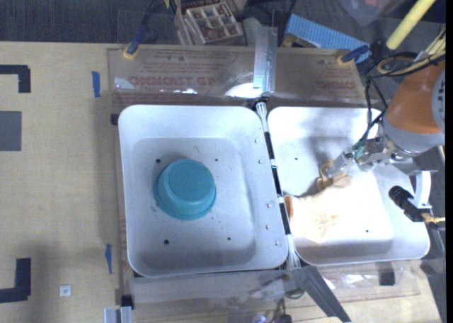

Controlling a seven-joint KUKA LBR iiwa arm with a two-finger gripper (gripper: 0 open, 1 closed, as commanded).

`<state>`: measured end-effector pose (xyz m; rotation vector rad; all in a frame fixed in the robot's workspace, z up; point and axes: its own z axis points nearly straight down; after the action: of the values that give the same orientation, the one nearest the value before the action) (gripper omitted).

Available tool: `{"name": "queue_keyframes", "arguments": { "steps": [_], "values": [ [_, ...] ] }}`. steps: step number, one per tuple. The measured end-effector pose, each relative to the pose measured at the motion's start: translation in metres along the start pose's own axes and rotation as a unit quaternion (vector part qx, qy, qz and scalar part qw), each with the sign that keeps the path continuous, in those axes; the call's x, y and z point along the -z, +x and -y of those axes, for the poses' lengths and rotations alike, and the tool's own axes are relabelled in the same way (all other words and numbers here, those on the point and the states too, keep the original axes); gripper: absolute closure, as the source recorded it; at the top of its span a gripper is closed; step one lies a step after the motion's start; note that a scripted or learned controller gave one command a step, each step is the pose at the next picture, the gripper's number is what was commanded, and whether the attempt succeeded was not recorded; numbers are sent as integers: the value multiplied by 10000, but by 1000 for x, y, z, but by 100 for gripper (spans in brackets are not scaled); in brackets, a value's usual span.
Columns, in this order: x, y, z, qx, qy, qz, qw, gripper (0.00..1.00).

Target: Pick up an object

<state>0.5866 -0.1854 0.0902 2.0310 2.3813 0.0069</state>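
Blue bowl [185, 188] sat upside down, middle-left on the floor of the left bin [134, 130], alone there and well apart from the arm. Right bin [410, 244] held a tan, crumpled-looking item [316, 217] near its left wall, against the divider between bins. Arm [417, 112] reached in from the right over the right bin. Pincer [338, 171] hung above that bin's middle, just over the tan item's upper end; contact unclear. Couldn't tell whether the pincer was open or closed, or gripping anything. Boxes and clutter beyond the table's far edge.
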Motion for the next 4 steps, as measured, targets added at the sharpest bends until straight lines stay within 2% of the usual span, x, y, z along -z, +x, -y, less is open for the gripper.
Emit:
{"name": "queue_keyframes", "arguments": {
  "steps": [1,2,3,4],
  "values": [
    [0,56,-21,967,0,-16,9953,0],
    [33,30,-33,1123,28,-20,9937,0],
    [-2,76,-16,1150,16,-19,9934,0],
    [10,75,-17,1133,-19,-12,9936,100]
  ]
}}
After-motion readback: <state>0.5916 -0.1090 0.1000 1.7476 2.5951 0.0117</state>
